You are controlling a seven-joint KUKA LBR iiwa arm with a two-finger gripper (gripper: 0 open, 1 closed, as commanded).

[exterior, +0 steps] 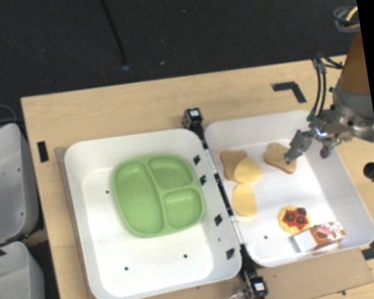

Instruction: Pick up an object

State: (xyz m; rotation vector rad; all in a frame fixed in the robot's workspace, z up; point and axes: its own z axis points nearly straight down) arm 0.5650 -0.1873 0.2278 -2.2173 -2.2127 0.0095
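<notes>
The grey arm (354, 94) reached in from the right edge, its orange band highest and its wrist angled down and leftward over the right bin (339, 177). The gripper (310, 147) hung above the upper right part of that bin, its two fingers spread apart with nothing between them. One finger (295, 149) slanted down toward the tan bread-like slice (278, 157); the other finger (327, 147) stood further right, over bare white floor.

The tan slice lay just beside the left finger's tip, and whether the two touched could not be told. Its long axis ran from upper left to lower right.

Further left in the same bin, a brown slice (231, 161) lay against a pale yellow piece (248, 170), which partly covered it. A second yellow piece (244, 201) lay just below them. Near the bin's lower right corner sat a small yellow item with red and dark spots (293, 218), and beside it a red-and-white packet (318, 236), its long axis roughly left to right.

The left bin (106, 263) held a green divided plate (159, 194), lying flat. Both bins sat side by side on the bench (117, 110).
</notes>
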